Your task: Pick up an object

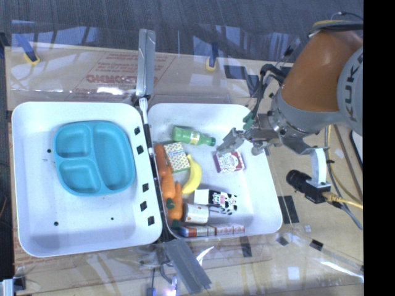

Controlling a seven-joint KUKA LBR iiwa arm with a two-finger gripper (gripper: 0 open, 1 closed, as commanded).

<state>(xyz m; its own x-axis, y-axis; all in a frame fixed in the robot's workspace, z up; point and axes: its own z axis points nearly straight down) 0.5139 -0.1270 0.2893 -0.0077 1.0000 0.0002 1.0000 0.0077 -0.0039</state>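
My gripper (244, 143) hangs over the right part of the right bin (266, 190), open, with nothing between its fingers. Just below it lies a small red and white carton (228, 161). A green bottle (192, 136) lies on its side to the gripper's left. Further left are a yellow banana (195, 175), a chequered packet (177, 157) and orange carrots (166, 180) along the bin's left wall. Near the front lie a black and white cow-print carton (223, 201), a white and red box (197, 214) and a long red bar (213, 230).
The left bin (31, 227) holds a blue divided plate (94, 156). A grey upright post (146, 60) stands behind the joint between the two bins. The orange band of the arm (321, 66) looms over the bench at the right.
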